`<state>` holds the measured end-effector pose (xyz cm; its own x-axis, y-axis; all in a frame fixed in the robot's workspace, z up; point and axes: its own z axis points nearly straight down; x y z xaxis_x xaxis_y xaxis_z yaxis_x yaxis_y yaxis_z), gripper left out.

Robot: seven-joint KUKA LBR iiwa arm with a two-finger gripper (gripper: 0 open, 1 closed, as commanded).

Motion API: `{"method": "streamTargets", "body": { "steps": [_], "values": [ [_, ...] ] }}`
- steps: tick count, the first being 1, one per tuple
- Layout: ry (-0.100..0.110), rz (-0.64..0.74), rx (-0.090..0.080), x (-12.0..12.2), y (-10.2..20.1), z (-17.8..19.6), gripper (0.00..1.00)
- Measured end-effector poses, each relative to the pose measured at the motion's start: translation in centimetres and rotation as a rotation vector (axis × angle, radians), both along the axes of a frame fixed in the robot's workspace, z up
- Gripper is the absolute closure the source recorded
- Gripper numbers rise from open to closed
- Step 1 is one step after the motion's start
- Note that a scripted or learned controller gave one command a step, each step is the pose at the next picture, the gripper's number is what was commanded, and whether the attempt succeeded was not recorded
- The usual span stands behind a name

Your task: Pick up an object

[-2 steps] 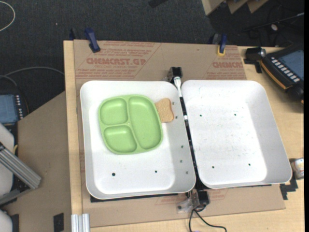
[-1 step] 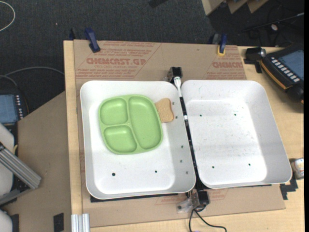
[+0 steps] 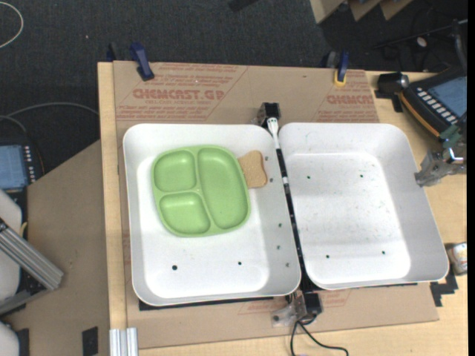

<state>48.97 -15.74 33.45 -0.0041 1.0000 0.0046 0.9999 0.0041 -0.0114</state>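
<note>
We saw a small tan piece (image 3: 254, 169), maybe toy bread, lying flat in the left bin (image 3: 141, 221), near the bin's upper right corner. Its long side ran up and down the frame, tipped a little. It sat right against the right edge of a green plate (image 3: 200, 190) with three parts, and we could not tell if it leaned on the rim. The plate took up the upper left of that bin.

The gripper (image 3: 439, 162) was a grey metal shape far off at the right edge of the frame, past the right bin (image 3: 349, 199). We could not tell if it was open or closed. The tan piece lay well to its left, a long way across.

We thought the gripper would need to cross the right bin and the two bin walls in the middle. There was little room by the plate and the wall, but more room below the piece.
</note>
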Motion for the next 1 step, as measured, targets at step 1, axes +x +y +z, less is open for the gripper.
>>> {"method": "streamTargets", "body": {
  "steps": [1],
  "values": [
    [-0.024,-0.007,-0.012,2.05,-4.73,9.40,1.00]
  ]
}}
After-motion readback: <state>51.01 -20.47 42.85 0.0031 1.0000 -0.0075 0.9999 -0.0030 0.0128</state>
